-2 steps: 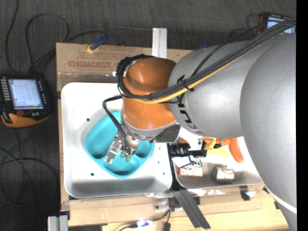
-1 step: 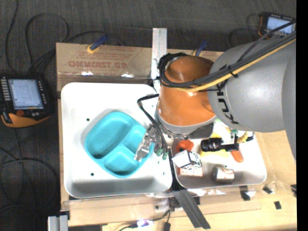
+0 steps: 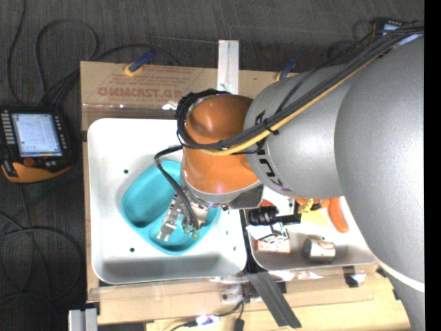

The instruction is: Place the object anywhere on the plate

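Note:
A teal plate (image 3: 141,198) lies in the left white bin (image 3: 110,254). My gripper (image 3: 173,227) hangs low over the plate's near right part, with the orange-banded wrist right above it. A small green thing (image 3: 191,234) shows beside the gripper's tip, at the plate's surface. I cannot tell whether the gripper holds it or it rests on the plate. The arm hides the plate's right side.
The right bin (image 3: 358,257) holds an orange thing (image 3: 338,216), a yellow thing (image 3: 313,212), a white and red box (image 3: 272,243) and a grey-brown lump (image 3: 319,249). The arm covers most of that bin. A pendant (image 3: 33,136) lies off the bench at the left.

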Tool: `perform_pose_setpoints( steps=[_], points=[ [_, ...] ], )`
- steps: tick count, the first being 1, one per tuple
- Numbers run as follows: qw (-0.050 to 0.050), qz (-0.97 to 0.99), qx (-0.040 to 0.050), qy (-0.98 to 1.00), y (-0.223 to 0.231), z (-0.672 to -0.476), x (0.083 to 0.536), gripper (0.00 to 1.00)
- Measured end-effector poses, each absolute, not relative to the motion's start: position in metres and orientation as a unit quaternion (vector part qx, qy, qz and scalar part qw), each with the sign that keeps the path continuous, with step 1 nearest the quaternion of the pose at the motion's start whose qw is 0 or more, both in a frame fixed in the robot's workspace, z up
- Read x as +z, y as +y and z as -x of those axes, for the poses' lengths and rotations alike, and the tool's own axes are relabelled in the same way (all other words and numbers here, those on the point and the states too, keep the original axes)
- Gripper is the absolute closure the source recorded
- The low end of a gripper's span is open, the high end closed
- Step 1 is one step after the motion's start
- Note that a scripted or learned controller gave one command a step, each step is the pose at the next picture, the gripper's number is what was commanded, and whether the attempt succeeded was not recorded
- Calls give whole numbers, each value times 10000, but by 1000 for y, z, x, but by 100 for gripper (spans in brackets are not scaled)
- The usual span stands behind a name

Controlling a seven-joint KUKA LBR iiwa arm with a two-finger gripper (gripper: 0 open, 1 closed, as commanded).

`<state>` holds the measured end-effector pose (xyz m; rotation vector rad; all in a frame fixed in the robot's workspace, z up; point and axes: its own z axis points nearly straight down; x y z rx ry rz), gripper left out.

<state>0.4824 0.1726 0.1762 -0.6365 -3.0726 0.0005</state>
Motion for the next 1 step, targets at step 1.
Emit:
perform_pose_setpoints(
  steps=[1],
  points=[
    [19,2030,1,-9792,172,-482,176,0]
  ],
)
